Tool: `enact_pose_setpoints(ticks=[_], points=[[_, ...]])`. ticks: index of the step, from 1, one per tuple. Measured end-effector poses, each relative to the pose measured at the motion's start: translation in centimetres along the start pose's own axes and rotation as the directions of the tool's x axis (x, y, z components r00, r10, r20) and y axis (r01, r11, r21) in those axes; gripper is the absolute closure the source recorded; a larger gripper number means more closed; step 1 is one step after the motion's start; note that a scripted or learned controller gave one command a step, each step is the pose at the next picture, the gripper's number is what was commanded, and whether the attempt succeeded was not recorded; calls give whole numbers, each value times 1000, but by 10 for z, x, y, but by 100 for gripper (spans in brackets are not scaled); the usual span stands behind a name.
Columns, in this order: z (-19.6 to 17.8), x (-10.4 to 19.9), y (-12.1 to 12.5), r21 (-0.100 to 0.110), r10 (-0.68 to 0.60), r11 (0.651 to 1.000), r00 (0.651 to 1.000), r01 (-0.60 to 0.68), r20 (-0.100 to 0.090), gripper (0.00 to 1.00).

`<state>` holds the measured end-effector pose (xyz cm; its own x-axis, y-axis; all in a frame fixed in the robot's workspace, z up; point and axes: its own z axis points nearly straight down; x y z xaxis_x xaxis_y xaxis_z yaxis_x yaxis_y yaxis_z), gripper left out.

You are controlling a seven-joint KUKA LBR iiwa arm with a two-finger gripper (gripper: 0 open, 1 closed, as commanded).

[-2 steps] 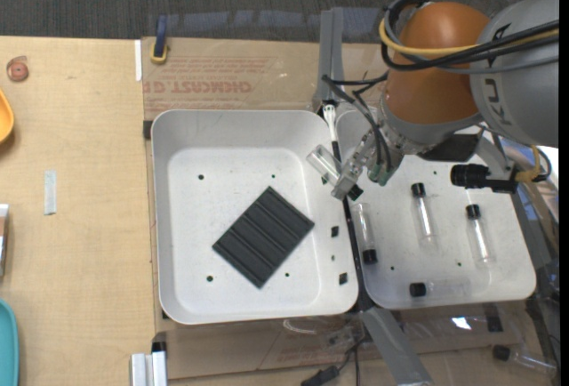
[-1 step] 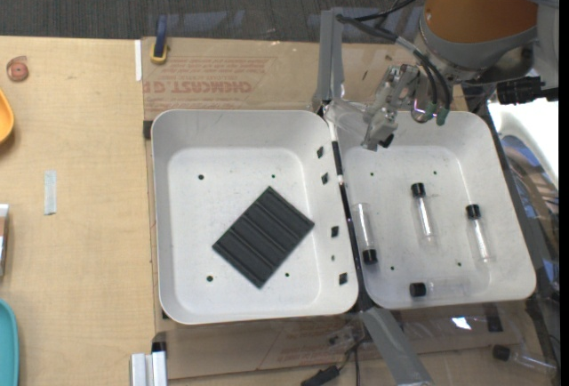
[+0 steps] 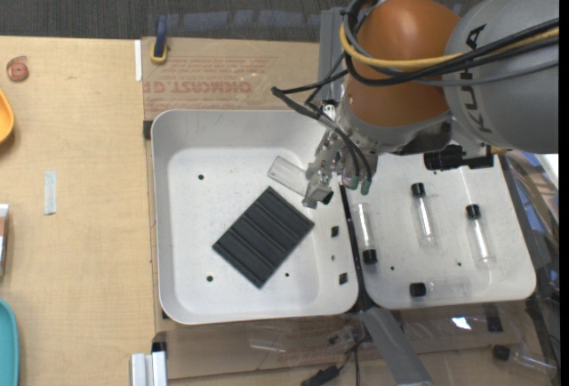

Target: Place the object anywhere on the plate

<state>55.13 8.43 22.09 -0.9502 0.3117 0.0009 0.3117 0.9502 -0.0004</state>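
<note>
Likely light, slick and breakable, the clear tube (image 3: 286,171) sits at the gripper (image 3: 317,190), whose grip cannot be told, just beyond the black plate (image 3: 263,236).

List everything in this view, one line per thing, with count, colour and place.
black ribbed plate: 1, black, lying tilted in the left bin.
left bin: 1, white, centre of the bench.
right bin: 1, white, beside the left bin on its right.
clear tubes: 3, transparent with black caps, lying in the right bin.
clear piece: 1, translucent, in the left bin just left of the gripper.
cardboard sheet: 1, brown, under the bins.
arm: 1, grey with orange band, reaching in from the right.
gripper: 1, metallic, over the left bin's right part, above the plate's upper corner.
</note>
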Motion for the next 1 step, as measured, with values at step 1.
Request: enact_pose_setpoints(ticks=[1], points=[[0,0,0,0,1,1000,1000,-1,0,0]])
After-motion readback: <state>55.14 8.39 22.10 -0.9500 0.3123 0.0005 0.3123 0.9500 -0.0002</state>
